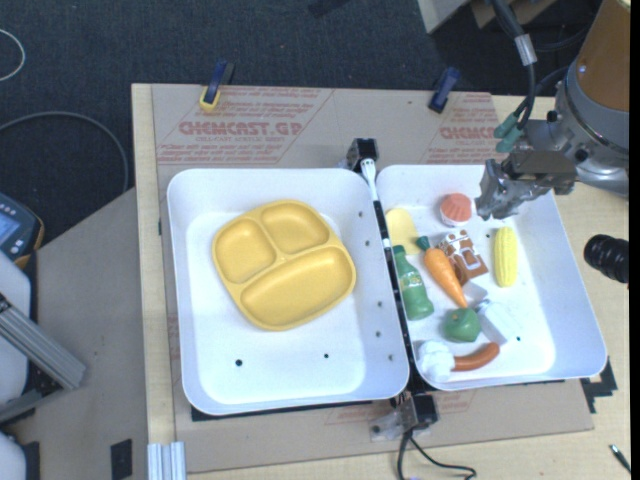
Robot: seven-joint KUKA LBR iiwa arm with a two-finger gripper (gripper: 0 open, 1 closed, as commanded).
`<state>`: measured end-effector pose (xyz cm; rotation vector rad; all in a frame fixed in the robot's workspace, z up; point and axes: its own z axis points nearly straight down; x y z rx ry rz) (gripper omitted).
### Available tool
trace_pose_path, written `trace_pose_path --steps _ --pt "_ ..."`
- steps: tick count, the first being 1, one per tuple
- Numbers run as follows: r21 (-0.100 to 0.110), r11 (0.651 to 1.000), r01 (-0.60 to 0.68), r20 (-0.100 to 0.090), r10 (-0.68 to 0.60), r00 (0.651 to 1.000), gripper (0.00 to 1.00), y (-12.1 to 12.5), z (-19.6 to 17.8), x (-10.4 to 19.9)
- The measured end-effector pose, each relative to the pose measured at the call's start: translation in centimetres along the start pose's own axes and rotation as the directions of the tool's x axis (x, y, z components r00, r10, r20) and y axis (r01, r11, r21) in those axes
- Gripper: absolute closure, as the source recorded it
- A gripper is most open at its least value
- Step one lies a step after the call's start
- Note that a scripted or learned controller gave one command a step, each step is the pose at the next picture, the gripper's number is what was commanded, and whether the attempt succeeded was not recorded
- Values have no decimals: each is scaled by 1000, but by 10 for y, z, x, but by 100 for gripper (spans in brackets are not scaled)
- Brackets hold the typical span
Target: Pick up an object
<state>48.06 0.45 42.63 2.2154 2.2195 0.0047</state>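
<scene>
— Where are you right now?

— My arm (600,88) comes in from the right, the orange band up near the top corner and the grey wrist angled down and leftward over the right bin (560,298). My gripper (493,205) hangs over the bin's far part, close to the back rim.

— Are your fingers open or closed?

— I cannot tell; from above they read as one dark grey cluster pointing down, and I see nothing between them.

— What lies beneath you?

— Just to my left sits a round pink-red piece (456,208), apart from my fingertips. Below me lies a yellow corn cob (505,256), lengthwise along the bin. Left of that are a small brown-and-white item (466,252), an orange carrot (443,273) lying at a slant, and a green bottle (410,283) near the divider. A pale yellow piece (400,225) rests above the bottle. Toward the near rim are a green pepper-like thing (461,324), a red sausage shape (474,358) and a white lump (433,356) touching it.

— And the other side?

— The left bin (200,268) holds a yellow divided plate (284,263), well away from me
</scene>
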Motion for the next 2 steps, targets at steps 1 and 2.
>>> trace_pose_path --steps 1,2 --pt "16 1000 2 -2 -2 1000 100 -3 102 45" --pt "-2 1000 -1 -2 1 1000 100 -1 38 39"
